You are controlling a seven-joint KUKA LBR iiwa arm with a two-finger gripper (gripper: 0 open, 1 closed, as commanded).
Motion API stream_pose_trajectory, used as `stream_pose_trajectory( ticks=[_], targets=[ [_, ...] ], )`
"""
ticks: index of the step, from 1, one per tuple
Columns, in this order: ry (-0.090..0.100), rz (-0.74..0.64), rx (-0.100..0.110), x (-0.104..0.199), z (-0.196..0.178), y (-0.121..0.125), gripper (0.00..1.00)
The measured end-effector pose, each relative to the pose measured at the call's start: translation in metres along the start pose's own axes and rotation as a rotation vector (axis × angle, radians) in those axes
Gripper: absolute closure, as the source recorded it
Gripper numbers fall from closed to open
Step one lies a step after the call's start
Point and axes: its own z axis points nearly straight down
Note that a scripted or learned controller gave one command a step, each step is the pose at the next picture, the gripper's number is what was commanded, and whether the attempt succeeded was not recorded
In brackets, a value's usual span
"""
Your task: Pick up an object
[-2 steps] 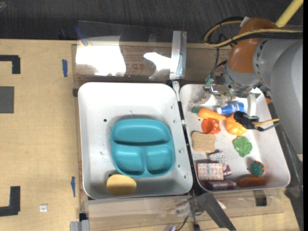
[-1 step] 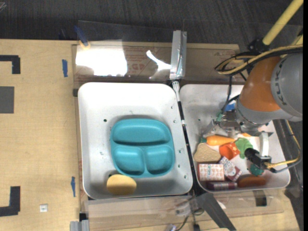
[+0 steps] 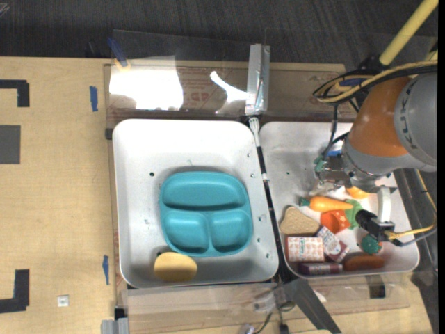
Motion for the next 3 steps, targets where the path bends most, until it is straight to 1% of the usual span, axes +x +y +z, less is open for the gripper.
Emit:
stream_pose_trajectory(
  ticks=[1, 2, 3],
  targets=[
    [0.000, -0.017, 0.007, -0.031, 0.013, 0.063, 1.00],
    [-0.001, -0.019, 0.001, -0.031, 0.001, 0.065, 1.00],
    [-0.001, -0.123, 0.007, -0.069, 0.014, 0.105, 1.00]
  ],
)
